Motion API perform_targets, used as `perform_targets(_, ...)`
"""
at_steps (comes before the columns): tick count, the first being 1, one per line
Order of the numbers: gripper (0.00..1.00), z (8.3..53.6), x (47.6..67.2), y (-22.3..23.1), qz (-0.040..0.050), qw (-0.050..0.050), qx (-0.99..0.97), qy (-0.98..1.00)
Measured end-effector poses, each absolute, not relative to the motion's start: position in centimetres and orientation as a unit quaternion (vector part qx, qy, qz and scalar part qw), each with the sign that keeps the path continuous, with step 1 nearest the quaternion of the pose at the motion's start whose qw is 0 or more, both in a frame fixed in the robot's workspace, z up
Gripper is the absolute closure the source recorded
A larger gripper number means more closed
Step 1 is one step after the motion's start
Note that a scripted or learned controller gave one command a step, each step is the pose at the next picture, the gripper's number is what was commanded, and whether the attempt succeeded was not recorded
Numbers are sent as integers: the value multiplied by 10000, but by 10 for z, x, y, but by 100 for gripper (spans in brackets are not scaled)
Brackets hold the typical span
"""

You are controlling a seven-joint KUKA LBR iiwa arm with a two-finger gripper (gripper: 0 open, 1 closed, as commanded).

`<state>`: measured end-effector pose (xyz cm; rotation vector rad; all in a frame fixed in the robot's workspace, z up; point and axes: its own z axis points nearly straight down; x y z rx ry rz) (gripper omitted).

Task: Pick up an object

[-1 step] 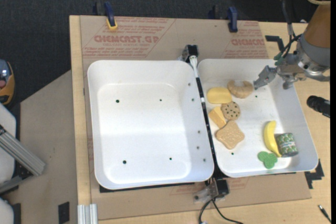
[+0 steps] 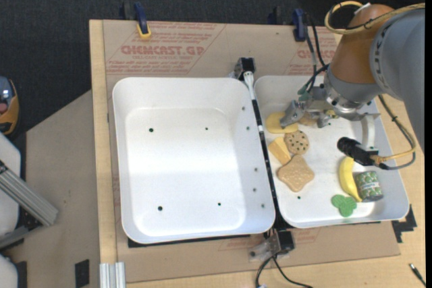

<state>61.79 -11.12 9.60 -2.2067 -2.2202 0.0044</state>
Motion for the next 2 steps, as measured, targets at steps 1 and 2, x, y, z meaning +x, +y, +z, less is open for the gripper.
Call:
perform_targets(1, 0, 87, 645, -94, -23, -25, -7061, -7081)
perform_targets(2, 0, 85, 667, -97, 1, -1, -7064, -7078)
